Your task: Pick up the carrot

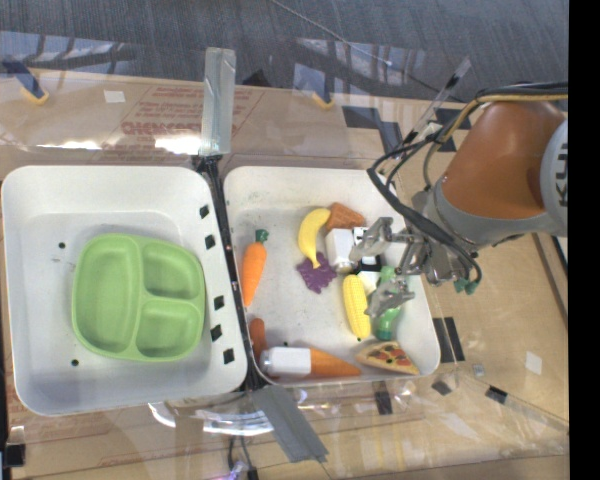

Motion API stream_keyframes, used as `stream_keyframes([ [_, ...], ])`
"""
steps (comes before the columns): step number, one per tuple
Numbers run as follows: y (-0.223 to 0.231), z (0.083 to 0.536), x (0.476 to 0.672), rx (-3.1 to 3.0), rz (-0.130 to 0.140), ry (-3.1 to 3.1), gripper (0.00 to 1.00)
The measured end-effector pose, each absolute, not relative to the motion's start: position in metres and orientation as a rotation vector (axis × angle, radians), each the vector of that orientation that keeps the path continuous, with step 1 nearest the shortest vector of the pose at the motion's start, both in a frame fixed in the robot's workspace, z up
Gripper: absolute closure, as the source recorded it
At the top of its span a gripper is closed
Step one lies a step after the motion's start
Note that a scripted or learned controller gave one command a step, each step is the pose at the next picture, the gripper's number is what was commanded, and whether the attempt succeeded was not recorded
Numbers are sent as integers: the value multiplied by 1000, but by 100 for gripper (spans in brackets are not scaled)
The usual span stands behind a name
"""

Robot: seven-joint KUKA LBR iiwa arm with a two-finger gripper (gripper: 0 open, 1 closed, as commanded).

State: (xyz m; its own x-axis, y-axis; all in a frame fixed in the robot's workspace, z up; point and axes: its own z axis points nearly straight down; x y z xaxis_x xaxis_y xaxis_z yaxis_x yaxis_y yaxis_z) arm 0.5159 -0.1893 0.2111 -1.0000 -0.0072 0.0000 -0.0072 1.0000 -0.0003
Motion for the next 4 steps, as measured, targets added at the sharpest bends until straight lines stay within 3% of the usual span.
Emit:
stream_keyframes([
  [1, -166, 134, 495, -390, -2, -3114, 0],
  [2, -165, 145, 497, -374, -1, -3118, 100],
  [3, -118, 148, 505, -479, -3, -3102, 100],
  [4, -95, 316, 494, -713, -1, -3071, 100],
])
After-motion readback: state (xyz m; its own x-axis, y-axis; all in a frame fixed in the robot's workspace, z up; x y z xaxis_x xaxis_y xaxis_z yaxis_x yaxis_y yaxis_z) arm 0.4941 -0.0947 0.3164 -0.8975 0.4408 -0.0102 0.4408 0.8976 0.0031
